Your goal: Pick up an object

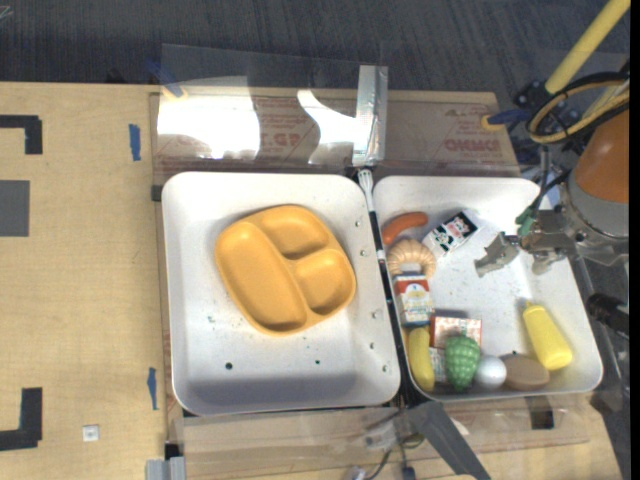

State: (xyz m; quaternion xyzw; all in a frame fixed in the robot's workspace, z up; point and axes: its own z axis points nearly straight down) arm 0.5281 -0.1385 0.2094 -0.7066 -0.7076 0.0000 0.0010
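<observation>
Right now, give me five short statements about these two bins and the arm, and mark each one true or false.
1. The yellow divided plate lies in the left bin. True.
2. The gripper holds the yellow bottle. False: the bottle lies on the right bin's floor, apart from the gripper, which hangs over a bare patch farther back.
3. The green knobbly item sits near the right bin's front edge. True.
4. The small black and white carton lies in the left bin. False: it is in the right bin, near the back.
5. The arm enters from the left. False: it reaches in from the right.
</observation>
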